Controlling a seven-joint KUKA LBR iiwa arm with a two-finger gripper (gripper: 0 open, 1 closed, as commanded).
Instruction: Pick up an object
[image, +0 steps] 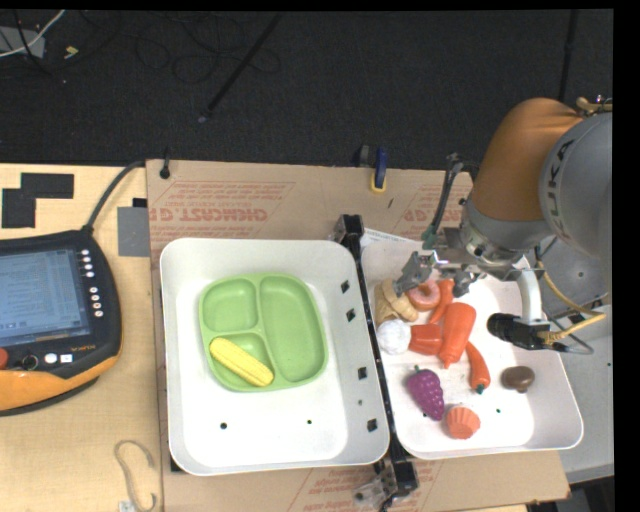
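Toy food in the right bin (560, 425); pick not yet made.

A cluster of toy foods is seen at the left end of the right bin: a pink ring-shaped piece (425, 295), a tan piece (393, 303), a white round piece (393, 337), two orange-red pieces (452, 332), a slim red-orange pepper (479, 368), a purple grape bunch (427, 392), an orange ribbed piece (461, 421) and a brown piece (517, 378) set apart to the right. The gripper (432, 268) is placed over the cluster's upper edge, just above the pink ring; nothing is seen between its fingers, and whether they are spread or closed cannot be told. No item is judged lifted, so the whole grasp and lift are left. In the left bin (190, 400) a green divided tray (265, 330) carries a yellow corn cob (241, 361). A teach pendant (50, 315) lies on the bench (60, 460).
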